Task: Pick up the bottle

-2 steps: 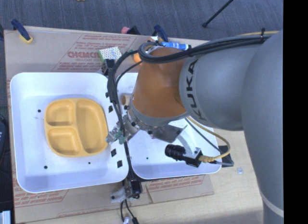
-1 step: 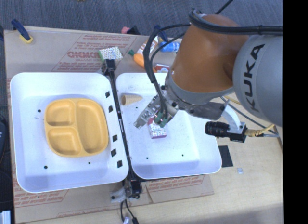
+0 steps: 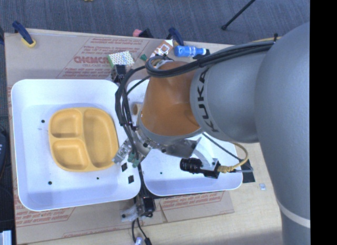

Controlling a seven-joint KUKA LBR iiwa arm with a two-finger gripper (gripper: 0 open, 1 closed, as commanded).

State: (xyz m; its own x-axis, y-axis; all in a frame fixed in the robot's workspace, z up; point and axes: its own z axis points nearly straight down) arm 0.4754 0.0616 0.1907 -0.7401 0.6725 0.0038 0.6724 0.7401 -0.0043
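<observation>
The gripper point(image 3: 128, 156) sits low at the wall between the two bins, just beside the near right corner of the yellow divided tray point(image 3: 83, 137). It is a tangle of small dark and pale parts under the wrist, and I cannot tell whether it is spread or closed, or whether anything is in it. The arm point(image 3: 247, 91) with its orange band point(image 3: 167, 101) lies across the right bin point(image 3: 179, 187) and hides most of that bin's floor. So I cannot tell where the bottle is. A small tan scrap point(image 3: 136, 109) by that bin's left wall may belong to it, but it is too small to judge. The left bin point(image 3: 26, 133) holds the tray. To do this step well, the tool should likely keep clear of the dividing wall and the tray's rim, and come down square over the bottle's body. It should close across the narrow width, then lift slowly, since a round bottle may roll or slip out.
</observation>
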